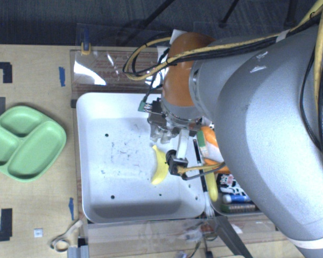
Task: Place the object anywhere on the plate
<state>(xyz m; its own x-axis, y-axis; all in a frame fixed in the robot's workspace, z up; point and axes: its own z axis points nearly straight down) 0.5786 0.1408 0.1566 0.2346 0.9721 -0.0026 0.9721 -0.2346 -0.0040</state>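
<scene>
A yellow banana [160, 169] lies in the left white bin [107, 198], right of the bin's middle. My gripper [161, 136] hangs just above the banana's far end, under the orange band of the arm. The green plate [25, 142], with three compartments, rests on the bench to the left of the bin, well away from the gripper. Nothing lies on the plate.
The big grey arm covers most of the right bin. At that bin's left edge I see an orange thing [208, 138], a black-and-white item [229, 186] and a blue item [238, 199]. A metal clip [62, 241] lies on the bench at the front left.
</scene>
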